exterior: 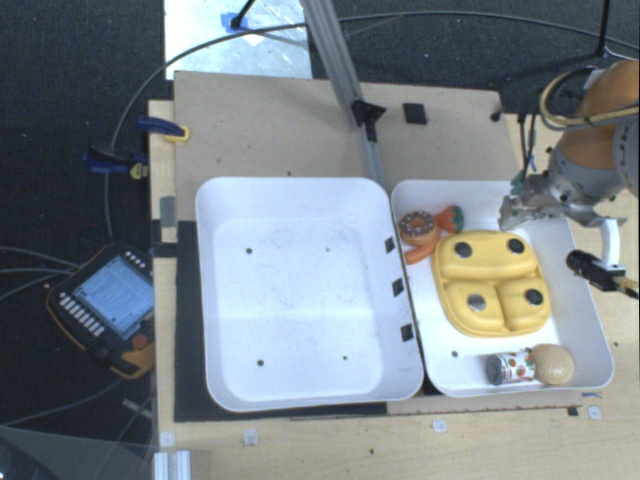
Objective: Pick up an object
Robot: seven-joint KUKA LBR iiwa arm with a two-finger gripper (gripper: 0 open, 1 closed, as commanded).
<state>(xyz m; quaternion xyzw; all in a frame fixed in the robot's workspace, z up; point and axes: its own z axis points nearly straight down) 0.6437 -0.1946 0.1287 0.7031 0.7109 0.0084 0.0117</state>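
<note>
A grey arm's tool, its grip state impossible to tell, is hovering just beside the yellow tray, which is lying flat, offering its raised edges for grasping.

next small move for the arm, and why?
Probably ease the gripper down and left toward the yellow tray. It hangs above the right bin's far edge with nothing seen between its fingers, and the tray is the nearest, largest target.

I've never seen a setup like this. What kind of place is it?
Probably a robotics lab test bench: a robot arm reaches over two white bins, toys like a yellow tray lie inside, and a handheld controller rests nearby.
</note>
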